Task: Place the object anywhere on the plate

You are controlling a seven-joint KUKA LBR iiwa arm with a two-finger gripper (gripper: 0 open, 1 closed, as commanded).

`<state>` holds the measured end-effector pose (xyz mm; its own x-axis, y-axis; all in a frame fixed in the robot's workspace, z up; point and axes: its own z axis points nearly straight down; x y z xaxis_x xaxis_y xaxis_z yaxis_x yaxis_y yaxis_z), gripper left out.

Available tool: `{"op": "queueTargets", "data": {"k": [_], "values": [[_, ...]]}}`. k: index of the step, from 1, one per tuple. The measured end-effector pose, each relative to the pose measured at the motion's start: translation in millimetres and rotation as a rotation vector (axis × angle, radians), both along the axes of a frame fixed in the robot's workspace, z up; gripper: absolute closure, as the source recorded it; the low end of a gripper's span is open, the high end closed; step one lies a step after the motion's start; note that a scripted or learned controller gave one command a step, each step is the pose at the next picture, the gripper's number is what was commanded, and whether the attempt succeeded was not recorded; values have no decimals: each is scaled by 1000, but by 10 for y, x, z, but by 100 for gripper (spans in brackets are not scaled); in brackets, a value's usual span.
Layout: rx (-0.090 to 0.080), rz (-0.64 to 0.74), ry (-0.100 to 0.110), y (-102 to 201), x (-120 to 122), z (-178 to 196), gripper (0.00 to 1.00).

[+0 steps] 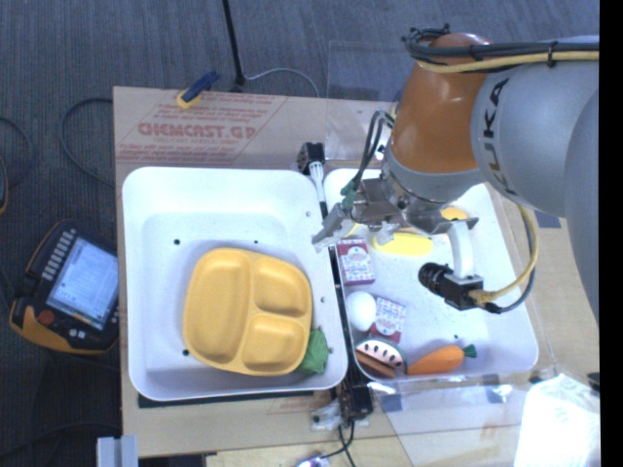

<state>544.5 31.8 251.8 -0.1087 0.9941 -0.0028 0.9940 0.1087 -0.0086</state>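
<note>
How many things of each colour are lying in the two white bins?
Yellow: 2, the divided plate and a yellow piece
White: 1, the egg
Orange: 1, the carrot
Green: 1, a leafy bit under the plate's edge
Maroon or red printed: 2, the small box and the packet
Brown mixed: 1, the burger-like item
Total: 8

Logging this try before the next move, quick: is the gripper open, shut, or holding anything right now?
Gripper: cannot be told; it hangs over the right bin with the arm covering it from above.
</note>
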Motion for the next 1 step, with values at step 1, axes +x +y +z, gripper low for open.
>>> {"op": "queueTargets", "data": {"k": [1], "values": [[0,0,0,0,0,0,0]]}}
